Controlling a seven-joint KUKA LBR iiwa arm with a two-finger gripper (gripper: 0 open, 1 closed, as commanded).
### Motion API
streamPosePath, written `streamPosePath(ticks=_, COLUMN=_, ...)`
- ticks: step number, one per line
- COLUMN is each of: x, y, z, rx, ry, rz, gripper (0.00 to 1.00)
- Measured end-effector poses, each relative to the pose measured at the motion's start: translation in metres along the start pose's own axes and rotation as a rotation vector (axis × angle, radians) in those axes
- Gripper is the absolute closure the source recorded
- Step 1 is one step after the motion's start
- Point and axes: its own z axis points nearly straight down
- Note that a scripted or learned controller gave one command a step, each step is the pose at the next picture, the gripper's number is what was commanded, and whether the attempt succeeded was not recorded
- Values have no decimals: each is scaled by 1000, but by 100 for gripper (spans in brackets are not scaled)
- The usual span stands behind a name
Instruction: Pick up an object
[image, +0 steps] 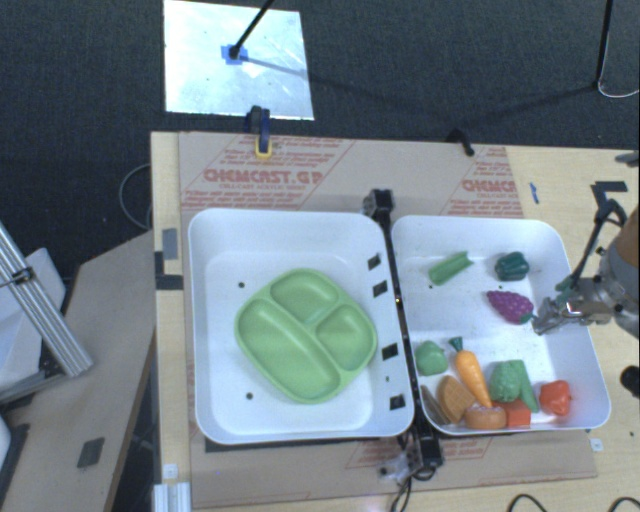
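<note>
Several toy foods crowd the right bin (575, 262); the hand (552, 318) hovers beside the purple grapes (510, 305), likely targeting them; its spread I cannot tell.

A divided plate (305, 335) lies in the left bin (215, 250); toy vegetables (490, 385) lie in the right bin (545, 240).

Bare floor of my right bin (470, 315) lies open at nine o'clock; purple grapes (510, 305) crowd close there, toy vegetables (490, 385) pile at seven.
</note>
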Motion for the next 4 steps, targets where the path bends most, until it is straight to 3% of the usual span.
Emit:
streamPosePath(ticks=1, x=0, y=1, z=-14, rx=4, ry=1, rz=1, gripper=100)
streamPosePath(ticks=4, x=156, y=70, z=3, rx=5, ry=5, rz=-5, gripper=100)
